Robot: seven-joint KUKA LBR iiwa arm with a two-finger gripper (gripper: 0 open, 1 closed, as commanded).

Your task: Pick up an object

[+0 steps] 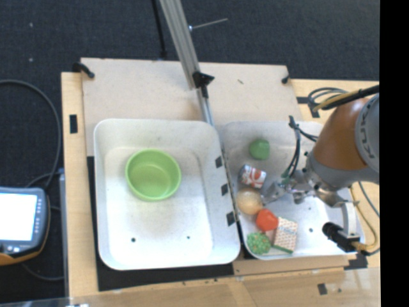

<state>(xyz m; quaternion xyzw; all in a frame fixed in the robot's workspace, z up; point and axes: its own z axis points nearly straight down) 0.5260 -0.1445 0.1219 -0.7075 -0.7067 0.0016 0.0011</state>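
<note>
Near edge of right bin [323,251]: a shallow white tray whose front rim and right side are partly covered by the arm's cabling and a black fitting.
Green mesh item [258,242]: a small round green netted thing at the bin's front left corner; what it is cannot be made out.
Patterned packet [285,233]: a flat pale square with small red and green marks, just beside the green mesh item, tilted.
Red-orange object [267,220]: a small rounded piece touching the packet's upper left corner.
Tan ball [249,203]: a pale egg-like round lying near the bin's left wall.
Gripper [278,190]: grey metal at the arm's tip, low over the middle of the right bin, near the tan ball and the red-and-white item; the view is too blurred to show how its tip is set, and nothing is seen held.
Red-and-white item [253,176]: a small crumpled can or wrapper; too blurred to name.
Green ball [259,149]: a dull green round toward the bin's far side, apart from the rest.
Arm [342,147]: orange band and grey body, cut off at the right.
Left bin [115,235]: a white tray holding a lime-green plastic bowl [153,174], upright.
</note>
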